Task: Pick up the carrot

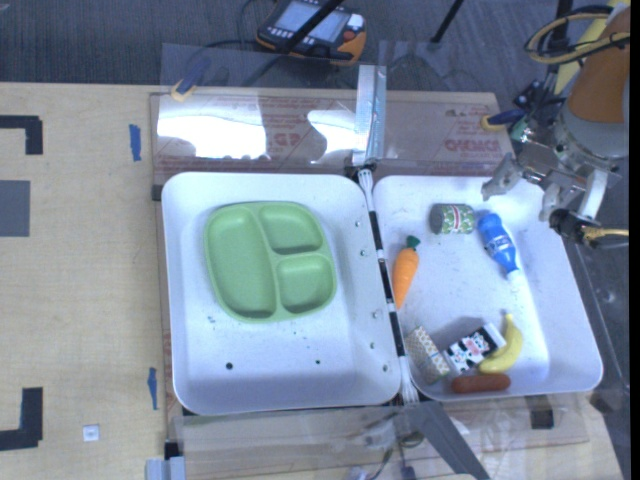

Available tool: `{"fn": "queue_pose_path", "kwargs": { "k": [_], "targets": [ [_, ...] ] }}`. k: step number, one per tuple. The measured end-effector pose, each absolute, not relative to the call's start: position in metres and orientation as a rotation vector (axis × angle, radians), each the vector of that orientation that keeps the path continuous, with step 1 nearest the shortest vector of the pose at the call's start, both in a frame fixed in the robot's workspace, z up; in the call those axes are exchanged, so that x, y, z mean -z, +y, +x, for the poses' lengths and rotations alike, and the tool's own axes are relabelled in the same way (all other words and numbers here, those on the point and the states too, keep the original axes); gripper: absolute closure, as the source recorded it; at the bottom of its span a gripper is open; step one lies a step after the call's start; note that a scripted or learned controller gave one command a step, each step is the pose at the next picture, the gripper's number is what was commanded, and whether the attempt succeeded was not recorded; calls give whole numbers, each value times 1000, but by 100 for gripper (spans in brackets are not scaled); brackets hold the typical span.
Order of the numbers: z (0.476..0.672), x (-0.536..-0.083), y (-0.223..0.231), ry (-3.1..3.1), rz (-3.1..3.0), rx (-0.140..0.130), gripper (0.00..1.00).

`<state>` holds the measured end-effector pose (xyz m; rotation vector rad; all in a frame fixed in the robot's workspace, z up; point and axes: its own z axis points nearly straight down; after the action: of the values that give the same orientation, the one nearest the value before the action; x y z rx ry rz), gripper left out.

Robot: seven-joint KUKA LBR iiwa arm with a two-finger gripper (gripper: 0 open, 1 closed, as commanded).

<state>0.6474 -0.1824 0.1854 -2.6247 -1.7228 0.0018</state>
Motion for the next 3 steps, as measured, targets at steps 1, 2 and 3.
{"fn": "queue_pose_path", "kwargs": {
  "k": [1,2,3],
  "targets": [
    [590,-161,-210,-1622,-2687,-3,0],
    [478,-102,-167,-1298,-2856,-5,0],
    [525,-119,-148,-944,-2995,-3,0]
  ]
}}
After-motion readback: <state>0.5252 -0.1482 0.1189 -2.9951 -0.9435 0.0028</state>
